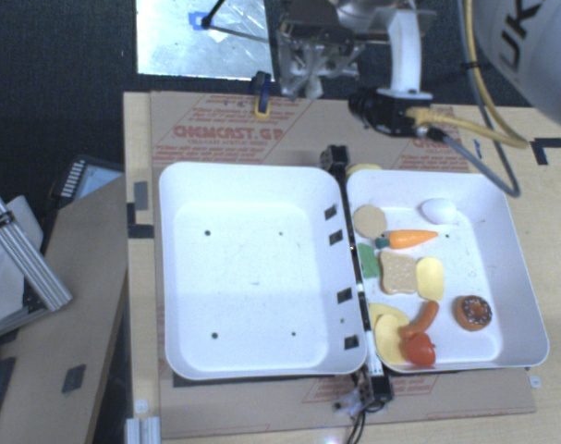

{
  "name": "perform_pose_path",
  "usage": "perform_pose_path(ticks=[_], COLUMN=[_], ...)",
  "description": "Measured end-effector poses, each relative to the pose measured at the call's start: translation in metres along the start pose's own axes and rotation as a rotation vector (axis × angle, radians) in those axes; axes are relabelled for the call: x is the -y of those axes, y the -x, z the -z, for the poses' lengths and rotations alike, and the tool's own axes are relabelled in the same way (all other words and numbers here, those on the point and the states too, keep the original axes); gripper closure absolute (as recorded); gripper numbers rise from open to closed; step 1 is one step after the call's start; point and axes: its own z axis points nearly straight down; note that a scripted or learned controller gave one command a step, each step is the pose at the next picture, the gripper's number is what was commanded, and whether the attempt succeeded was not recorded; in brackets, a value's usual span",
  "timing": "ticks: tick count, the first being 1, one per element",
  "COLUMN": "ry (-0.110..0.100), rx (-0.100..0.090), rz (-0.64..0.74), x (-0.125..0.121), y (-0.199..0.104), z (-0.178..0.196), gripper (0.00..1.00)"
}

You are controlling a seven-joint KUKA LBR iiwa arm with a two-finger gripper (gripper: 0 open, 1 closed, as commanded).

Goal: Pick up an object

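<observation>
My gripper (pixel 310 72) hangs high at the top of the view, above the bench's far edge and well back from both bins, with nothing between its fingers. The right bin (pixel 511 248) holds toy food: a white egg (pixel 438 211), an orange carrot (pixel 411 240), a round tan cookie (pixel 370 221), a slice of bread (pixel 398 272), a yellow piece (pixel 430 277), a chocolate donut (pixel 472 312), a sausage (pixel 423 315), a red tomato (pixel 420 349), a yellow banana (pixel 387 329) and a green strip (pixel 367 260).
The left bin (pixel 252 266) lies beside the right one, joined by a black clip strip (pixel 340 239). A yellow cable (pixel 474 128) and grey hose trail over the far right of the bench. A blue-yellow clamp (pixel 262 95) sits at the far edge.
</observation>
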Motion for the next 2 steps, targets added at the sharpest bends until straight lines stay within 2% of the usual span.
perform_pose_path(ticks=[1, 2], ry=[0.001, 0.001], rx=[-0.001, 0.004], rz=[0.006, -0.010], x=[0.091, 0.050], y=[-0.023, 0.033], z=[0.000, -0.030], gripper=[1.00, 1.00])
